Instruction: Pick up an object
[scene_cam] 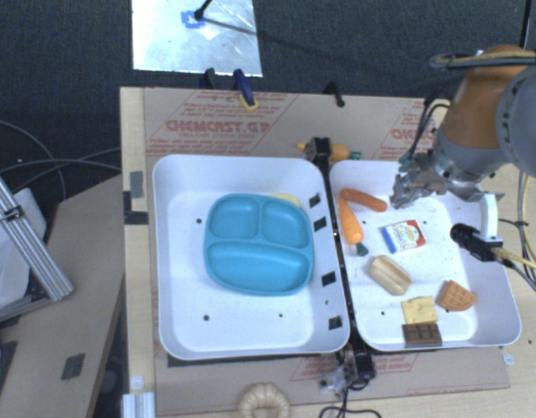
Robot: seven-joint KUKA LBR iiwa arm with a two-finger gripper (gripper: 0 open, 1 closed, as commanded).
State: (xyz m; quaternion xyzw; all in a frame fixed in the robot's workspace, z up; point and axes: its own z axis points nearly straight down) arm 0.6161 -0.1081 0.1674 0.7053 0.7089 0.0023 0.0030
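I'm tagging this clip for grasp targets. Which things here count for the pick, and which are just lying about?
For the pick:
end effector
hot dog
carrot
small carton
bread roll
waffle
cracker
chocolate bar

Lying about:
blue divided plate
blue clamp

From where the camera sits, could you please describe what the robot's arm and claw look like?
The arm is bulky and rounded, with grey casing and an orange band above the wrist. Thin dark cables loop along it near the wrist. It narrows to a small metallic grey claw, whose details are too blurred to make out.
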